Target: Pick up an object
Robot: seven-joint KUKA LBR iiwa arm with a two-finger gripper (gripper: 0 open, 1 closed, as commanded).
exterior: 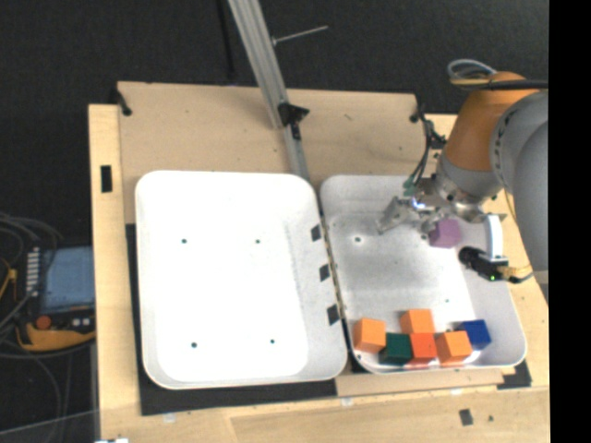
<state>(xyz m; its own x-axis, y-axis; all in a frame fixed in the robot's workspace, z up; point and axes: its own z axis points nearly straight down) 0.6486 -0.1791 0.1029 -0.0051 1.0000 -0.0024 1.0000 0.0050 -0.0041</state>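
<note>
My gripper hangs over the back of the right bin, and its fingers are spread open with nothing between them. A small purple block sits just to the right of the right finger, close to it or touching; I cannot tell which. Several blocks are crowded along the bin's front edge: orange ones, a green one and a blue one. The grey arm with its orange band comes in from the right.
The left bin lies beside the right one, with small black clips on the shared rims. A slanted metal pole rises behind the bins. A black fitting with a cable sits on the right bin's right side.
</note>
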